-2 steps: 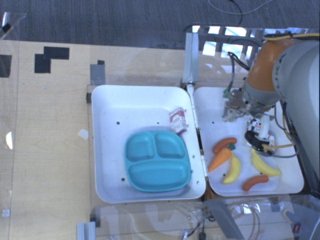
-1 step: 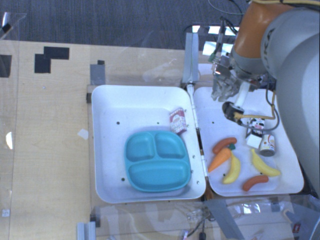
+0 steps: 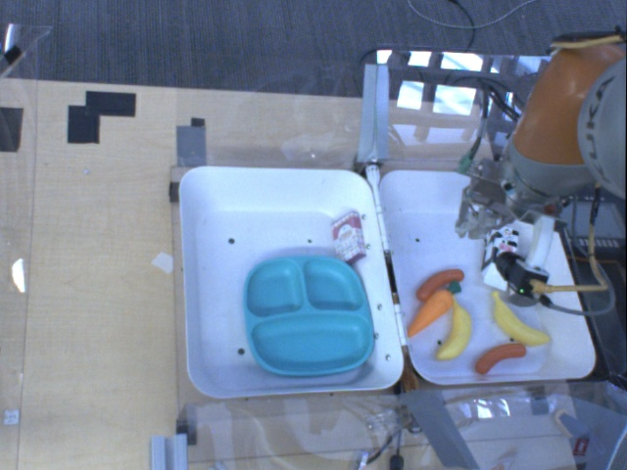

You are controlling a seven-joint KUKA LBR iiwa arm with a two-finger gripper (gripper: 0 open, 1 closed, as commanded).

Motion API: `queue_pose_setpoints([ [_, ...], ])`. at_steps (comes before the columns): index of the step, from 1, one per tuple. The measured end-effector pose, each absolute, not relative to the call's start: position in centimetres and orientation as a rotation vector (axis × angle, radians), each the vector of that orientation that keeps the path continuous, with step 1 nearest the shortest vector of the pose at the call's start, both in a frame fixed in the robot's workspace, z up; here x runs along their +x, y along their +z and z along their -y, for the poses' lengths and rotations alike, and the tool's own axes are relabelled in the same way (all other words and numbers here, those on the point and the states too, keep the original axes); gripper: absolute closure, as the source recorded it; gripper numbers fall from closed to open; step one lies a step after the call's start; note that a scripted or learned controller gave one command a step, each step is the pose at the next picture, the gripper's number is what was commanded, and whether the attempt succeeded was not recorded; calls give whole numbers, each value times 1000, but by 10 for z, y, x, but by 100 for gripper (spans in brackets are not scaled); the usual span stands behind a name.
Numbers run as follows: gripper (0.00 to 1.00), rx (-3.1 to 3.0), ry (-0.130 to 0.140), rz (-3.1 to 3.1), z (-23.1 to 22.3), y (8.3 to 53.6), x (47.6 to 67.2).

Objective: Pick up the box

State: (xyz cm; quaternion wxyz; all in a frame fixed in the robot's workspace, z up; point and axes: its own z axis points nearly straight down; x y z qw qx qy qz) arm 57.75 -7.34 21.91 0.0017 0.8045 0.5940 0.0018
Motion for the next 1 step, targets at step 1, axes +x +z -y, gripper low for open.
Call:
queue_pose_setpoints([
  [1, 100, 2586, 7, -1775, 136, 248, 614],
])
